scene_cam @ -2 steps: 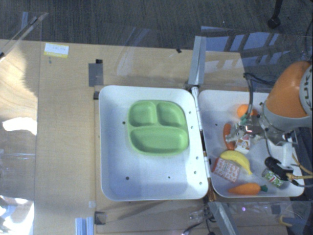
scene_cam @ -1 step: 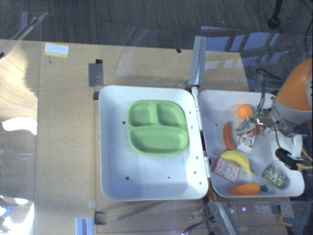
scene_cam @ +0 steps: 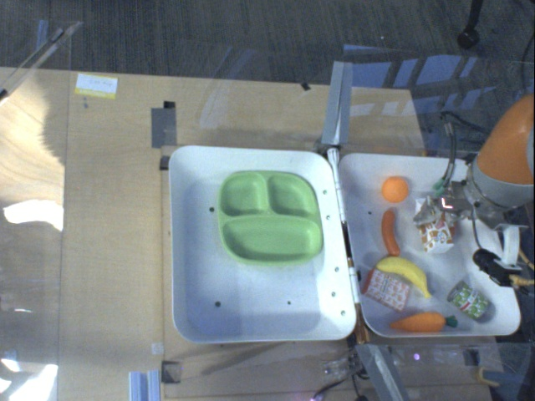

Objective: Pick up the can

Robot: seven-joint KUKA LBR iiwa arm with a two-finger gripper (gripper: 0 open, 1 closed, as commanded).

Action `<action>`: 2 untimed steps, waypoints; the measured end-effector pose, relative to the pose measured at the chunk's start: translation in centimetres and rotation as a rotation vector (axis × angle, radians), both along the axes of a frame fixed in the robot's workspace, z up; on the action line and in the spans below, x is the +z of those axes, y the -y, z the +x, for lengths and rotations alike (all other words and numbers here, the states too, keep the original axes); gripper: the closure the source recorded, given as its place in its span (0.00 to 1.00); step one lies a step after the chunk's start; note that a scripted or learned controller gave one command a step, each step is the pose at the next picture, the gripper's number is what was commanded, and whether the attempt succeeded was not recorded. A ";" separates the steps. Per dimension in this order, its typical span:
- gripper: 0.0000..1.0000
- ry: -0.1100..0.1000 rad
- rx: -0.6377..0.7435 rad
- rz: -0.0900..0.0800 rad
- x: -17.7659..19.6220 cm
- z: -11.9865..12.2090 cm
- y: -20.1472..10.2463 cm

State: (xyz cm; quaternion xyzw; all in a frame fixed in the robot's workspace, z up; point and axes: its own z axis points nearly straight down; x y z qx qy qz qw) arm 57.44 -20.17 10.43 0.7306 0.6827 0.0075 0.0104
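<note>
Left bin (scene_cam: 188,307): holds a green divided plate (scene_cam: 270,216) with three compartments, lying flat toward the bin's far side.
Right bin (scene_cam: 361,174): holds the loose items listed below.
Can (scene_cam: 468,301): small, green-labelled, lying on its side near the right bin's near right corner.
Gripper (scene_cam: 441,211): at the far right of the right bin, low over a white printed carton (scene_cam: 435,235); the grey arm with its orange band (scene_cam: 512,144) enters from the right edge.
Jaw state: cannot tell; the fingertips blur into the carton beneath them.
Can relative to jaws: well apart, nearer the camera and slightly right of the gripper; no contact.
Other contents: orange (scene_cam: 395,190), sausage (scene_cam: 389,231), banana (scene_cam: 407,274), red patterned box (scene_cam: 386,290), carrot (scene_cam: 419,322) just left of the can.
</note>
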 end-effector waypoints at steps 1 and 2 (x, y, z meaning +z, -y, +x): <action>1.00 -0.017 -0.169 0.006 15.2 -1.8 -5.8; 1.00 -0.020 -0.436 0.011 17.1 -4.2 -15.7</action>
